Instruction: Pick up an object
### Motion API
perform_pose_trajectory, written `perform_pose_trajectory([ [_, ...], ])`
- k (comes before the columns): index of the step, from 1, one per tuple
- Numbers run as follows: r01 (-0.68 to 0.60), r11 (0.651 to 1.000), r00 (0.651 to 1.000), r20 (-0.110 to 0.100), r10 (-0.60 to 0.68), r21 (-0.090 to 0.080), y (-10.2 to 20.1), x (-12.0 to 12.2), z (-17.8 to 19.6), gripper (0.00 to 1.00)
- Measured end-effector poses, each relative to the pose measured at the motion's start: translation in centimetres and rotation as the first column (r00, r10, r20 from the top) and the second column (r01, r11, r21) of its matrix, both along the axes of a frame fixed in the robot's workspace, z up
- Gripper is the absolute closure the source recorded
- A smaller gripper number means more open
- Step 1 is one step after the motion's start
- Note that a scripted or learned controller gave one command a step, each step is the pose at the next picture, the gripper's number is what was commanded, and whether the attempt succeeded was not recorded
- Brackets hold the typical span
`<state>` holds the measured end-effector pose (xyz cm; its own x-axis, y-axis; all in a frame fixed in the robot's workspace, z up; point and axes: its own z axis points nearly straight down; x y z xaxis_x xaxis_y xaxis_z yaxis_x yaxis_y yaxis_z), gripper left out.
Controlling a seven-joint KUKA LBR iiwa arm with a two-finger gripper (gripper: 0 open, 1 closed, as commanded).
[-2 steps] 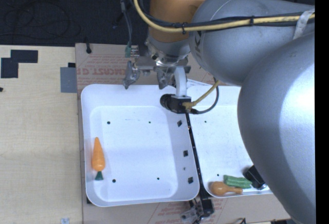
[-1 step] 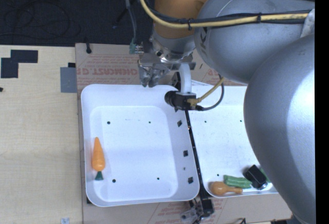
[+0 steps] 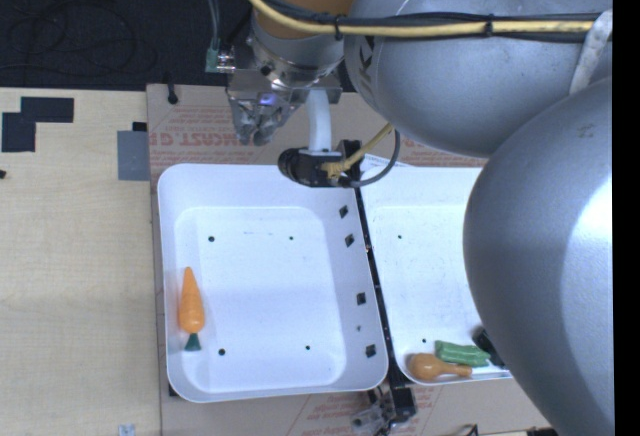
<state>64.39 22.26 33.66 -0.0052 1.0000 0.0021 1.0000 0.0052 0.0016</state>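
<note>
An orange toy carrot (image 3: 190, 305) with a green stub lies near the left wall of the left bin (image 3: 250, 384). In the right bin (image 3: 420, 224), at its near edge, rest a tan pear-shaped piece (image 3: 437, 367) and a green pod-like piece (image 3: 461, 354), partly hidden by the arm. My gripper (image 3: 256, 129) hangs above the far edge of the left bin, over the cardboard behind it, well away from all the objects. Its fingertips look close together and nothing is between them.
The big grey arm covers the right half of the view and much of the right bin. A black divider with clips (image 3: 358, 264) runs between the bins. A black fitting with a white post (image 3: 318, 162) sits at the bins' far junction.
</note>
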Motion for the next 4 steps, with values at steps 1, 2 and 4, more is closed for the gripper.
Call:
perform_pose_trajectory([
  [1,0.008,1.0,1.0,-0.008,-0.008,-0.003,-2.2,-4.3,-0.1,1.0],
  [2,0.0,1.0,1.0,0.006,0.0,0.002,2.3,-3.7,10.8,1.0],
  [4,0.002,1.0,1.0,-0.003,-0.002,-0.004,2.2,-6.1,4.6,1.0],
])
